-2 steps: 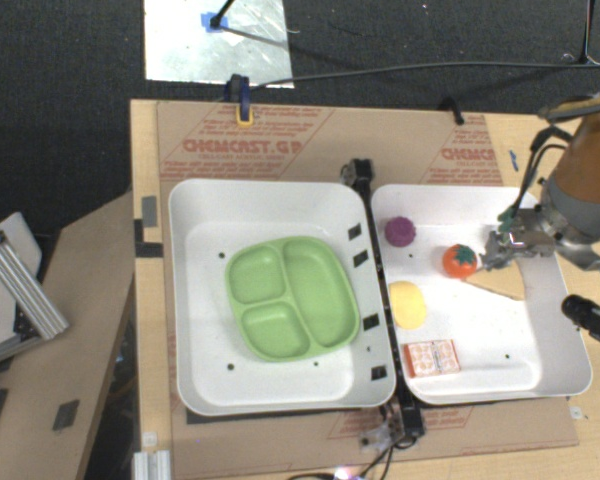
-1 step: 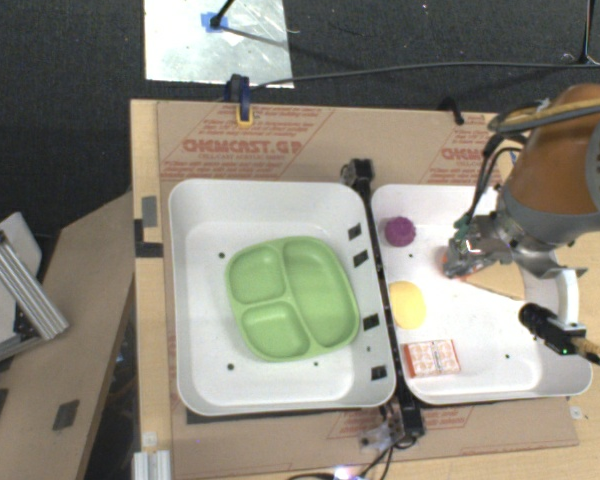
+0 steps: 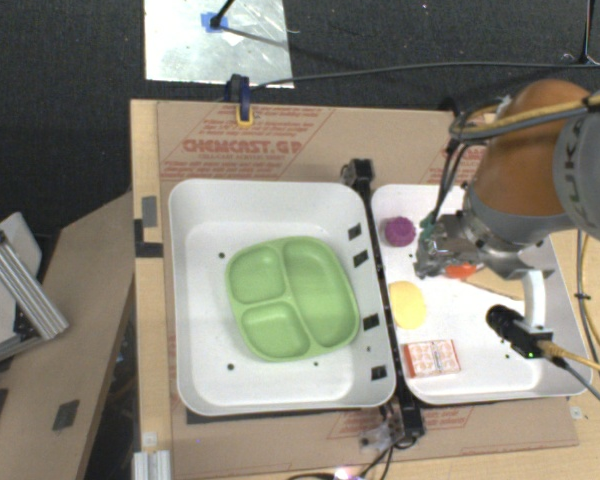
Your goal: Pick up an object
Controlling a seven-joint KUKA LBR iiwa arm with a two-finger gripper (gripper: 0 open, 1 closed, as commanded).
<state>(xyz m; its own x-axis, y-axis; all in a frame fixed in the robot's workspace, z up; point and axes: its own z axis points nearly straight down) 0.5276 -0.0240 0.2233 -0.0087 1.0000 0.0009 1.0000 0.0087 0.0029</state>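
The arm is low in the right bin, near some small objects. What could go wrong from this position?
1. The end effector is close to both the purple object and the yellow object, so it may push one away rather than grasp it.
2. Both lie near the left wall of the right bin, so the approach looks tight and one could be pressed against the wall.

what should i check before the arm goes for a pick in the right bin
1. Gripper over the right bin: ok.
2. Targets free to reach: ok; purple ball, yellow piece and card box lie apart.
3. Gripper carrying nothing: cannot tell.
4. Orange thing beside the gripper: cannot tell, partly hidden.
5. Green tray out of the way: ok, it lies in the left bin.
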